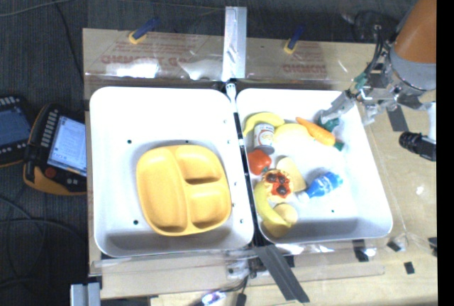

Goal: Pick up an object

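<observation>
- Camera view: the tool (333, 113) hangs at the far right corner of the right bin (369, 177), right above the orange carrot (316, 129); from here I cannot tell how it is set, nor whether it touches anything.
- The carrot lies against the far side of the heap, tilted, with its tip towards the bin's middle. It looks like a light, stiff plastic toy with a smooth, tapering skin, so I judge a pinch across its thicker middle safest; near the tip it would likely slip out.
- Just beside it sit a pale yellow lump (291, 135), a small jar (264, 134) and a red tomato (259, 160), all crowded towards the wall shared with the left bin (113, 155).
- A blue bottle (323, 184) lies apart near the right bin's middle, rounded and probably slippery; a banana (269, 212) curves along the near left corner.
- Open room: the right bin's near right corner and right side are bare floor, good for coming down. The far wall stands close behind the carrot, leaving little clearance there.
- The left bin carries a yellow divided tray (184, 187) in its middle, well apart from the heap.
</observation>
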### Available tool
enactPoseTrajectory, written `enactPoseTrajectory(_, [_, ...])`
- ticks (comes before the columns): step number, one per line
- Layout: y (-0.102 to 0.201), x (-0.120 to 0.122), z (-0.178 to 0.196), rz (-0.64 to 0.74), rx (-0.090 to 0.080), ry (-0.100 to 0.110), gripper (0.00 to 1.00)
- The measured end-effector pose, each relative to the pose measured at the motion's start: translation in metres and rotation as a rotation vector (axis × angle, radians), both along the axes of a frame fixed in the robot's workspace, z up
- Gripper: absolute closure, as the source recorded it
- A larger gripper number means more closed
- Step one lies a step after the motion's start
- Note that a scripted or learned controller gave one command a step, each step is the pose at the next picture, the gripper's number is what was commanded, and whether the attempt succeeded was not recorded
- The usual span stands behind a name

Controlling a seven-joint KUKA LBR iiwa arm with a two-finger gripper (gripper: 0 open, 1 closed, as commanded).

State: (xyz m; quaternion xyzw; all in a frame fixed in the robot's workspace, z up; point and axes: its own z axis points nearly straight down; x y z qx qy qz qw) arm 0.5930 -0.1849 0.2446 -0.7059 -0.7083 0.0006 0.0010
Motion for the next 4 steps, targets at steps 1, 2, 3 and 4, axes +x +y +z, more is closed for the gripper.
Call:
enactPoseTrajectory(1, [0.012,0.027,-0.126,0.063,-0.008,-0.021,0.00])
enactPoseTrajectory(2, [-0.017,0.068,-0.153,0.024,0.005,0.012,0.00])
enactPoseTrajectory(3, [-0.018,0.065,-0.146,0.024,0.000,0.024,1.00])
enactPoseTrajectory(4, [0.045,0.035,-0.058,-0.032,-0.001,-0.001,1.00])
